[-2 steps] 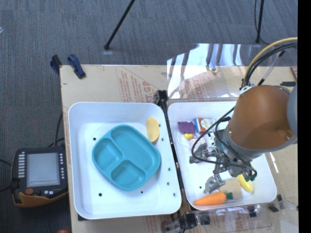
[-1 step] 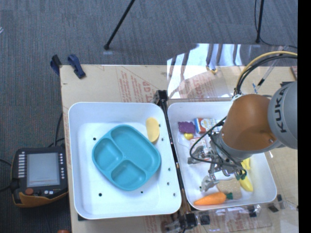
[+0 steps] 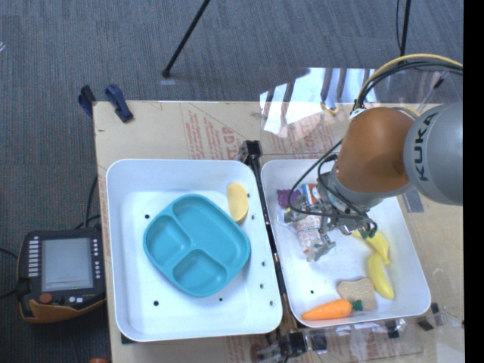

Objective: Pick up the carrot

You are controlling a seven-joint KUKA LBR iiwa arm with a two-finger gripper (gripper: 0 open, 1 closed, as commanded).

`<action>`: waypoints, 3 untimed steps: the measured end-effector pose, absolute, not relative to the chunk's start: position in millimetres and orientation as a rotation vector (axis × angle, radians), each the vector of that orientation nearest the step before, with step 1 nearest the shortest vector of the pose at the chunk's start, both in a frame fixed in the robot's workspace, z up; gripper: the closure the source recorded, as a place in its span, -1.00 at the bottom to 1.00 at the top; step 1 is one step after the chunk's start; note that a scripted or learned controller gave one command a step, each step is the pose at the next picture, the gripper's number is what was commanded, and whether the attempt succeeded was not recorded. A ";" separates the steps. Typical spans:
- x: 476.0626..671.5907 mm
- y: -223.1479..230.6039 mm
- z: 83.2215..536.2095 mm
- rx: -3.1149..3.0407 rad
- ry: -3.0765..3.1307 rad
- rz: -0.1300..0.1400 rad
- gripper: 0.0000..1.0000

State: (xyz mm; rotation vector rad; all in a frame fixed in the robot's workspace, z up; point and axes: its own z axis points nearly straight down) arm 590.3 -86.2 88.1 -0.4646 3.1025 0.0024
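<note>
The carrot [image 3: 327,310], orange with a green top, lies along the front wall of the right bin [image 3: 417,278]. My gripper [image 3: 321,246] hangs over the middle of that bin, below the orange wrist band [image 3: 372,153]. It is well behind the carrot and apart from it. A crumpled clear wrapper [image 3: 305,231] lies right beside the gripper's tip. Nothing orange shows at the gripper.
Two yellow bananas [image 3: 380,274] and a slice of toast [image 3: 355,290] lie right of and behind the carrot. A purple item [image 3: 286,198] and a colourful packet [image 3: 309,194] sit at the bin's back. The left bin [image 3: 121,225] holds a blue divided plate [image 3: 197,244] and a yellow piece [image 3: 237,201].
</note>
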 end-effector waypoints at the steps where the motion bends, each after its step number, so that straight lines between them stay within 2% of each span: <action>1: 503.4 -87.0 119.6 -0.142 3.138 0.003 -1.00; 2: 488.1 -89.6 90.6 -0.345 3.104 -0.001 -1.00; 3: 535.4 -80.0 87.6 -0.286 3.126 0.004 -1.00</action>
